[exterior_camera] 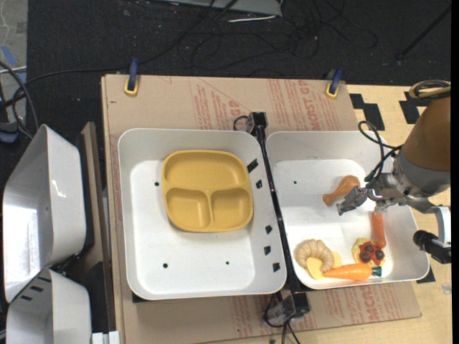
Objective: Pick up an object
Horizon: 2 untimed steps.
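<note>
Landmark: the black divider [269, 192] between the two bins is being taken as the reference for all places below.
Left bin [140, 264]: it is being seen just left of the divider, on the cardboard-covered tabletop [215, 99].
Yellow tray [208, 190]: a three-compartment plate is being shown in the upper half of the left bin, its right edge close to the divider; bare white floor is being left open below it and toward the bin's left wall.
Right bin [301, 149]: it is being seen just right of the divider, with open floor along the divider side and across its upper part.
Arm [430, 145]: it is being seen reaching in over the right bin's far rim, well away from the divider.
Pincer [356, 199]: it is being held low over the middle of the right bin; whether its tips are apart or together cannot be told.
Drumstick [341, 189]: a brown toy drumstick is being shown just beside the pincer, on its divider side.
Sausage [378, 229]: an orange piece is lying lengthwise just below the pincer, nearer the far rim.
Croissant [314, 250]: it is lying near the bin's lower edge, closest of the food pieces to the divider.
Carrot [349, 271]: it is lying along the lower edge, touching the croissant's yellow neighbour [315, 266].
Berry cluster [371, 252]: it is resting just above the carrot's far end, toward the lower far corner.
</note>
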Available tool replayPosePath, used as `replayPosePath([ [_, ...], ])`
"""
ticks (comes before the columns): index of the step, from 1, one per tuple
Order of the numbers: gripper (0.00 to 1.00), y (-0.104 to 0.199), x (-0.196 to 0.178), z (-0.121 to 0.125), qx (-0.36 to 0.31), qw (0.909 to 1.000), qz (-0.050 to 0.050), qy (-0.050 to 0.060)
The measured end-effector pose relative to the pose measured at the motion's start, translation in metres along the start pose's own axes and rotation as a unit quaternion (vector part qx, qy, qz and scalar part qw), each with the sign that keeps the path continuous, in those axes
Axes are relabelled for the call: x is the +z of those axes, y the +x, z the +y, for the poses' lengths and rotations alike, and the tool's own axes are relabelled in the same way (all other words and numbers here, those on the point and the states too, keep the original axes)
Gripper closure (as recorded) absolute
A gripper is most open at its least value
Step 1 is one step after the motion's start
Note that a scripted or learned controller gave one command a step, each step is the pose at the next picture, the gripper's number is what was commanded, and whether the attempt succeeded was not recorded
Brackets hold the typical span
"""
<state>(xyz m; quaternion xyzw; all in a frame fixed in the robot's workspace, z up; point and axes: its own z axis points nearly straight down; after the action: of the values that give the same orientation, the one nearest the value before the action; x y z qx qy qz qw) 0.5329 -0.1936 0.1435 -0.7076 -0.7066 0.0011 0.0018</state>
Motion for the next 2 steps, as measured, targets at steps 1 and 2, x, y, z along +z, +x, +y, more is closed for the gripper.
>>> replayPosePath([
  [1,0.0,0.001,0.053,0.0,0.0,1.0,0.0,0.0],
  [2,1.0,0.0,0.04,0.001,0.001,1.0,-0.001,-0.002],
])
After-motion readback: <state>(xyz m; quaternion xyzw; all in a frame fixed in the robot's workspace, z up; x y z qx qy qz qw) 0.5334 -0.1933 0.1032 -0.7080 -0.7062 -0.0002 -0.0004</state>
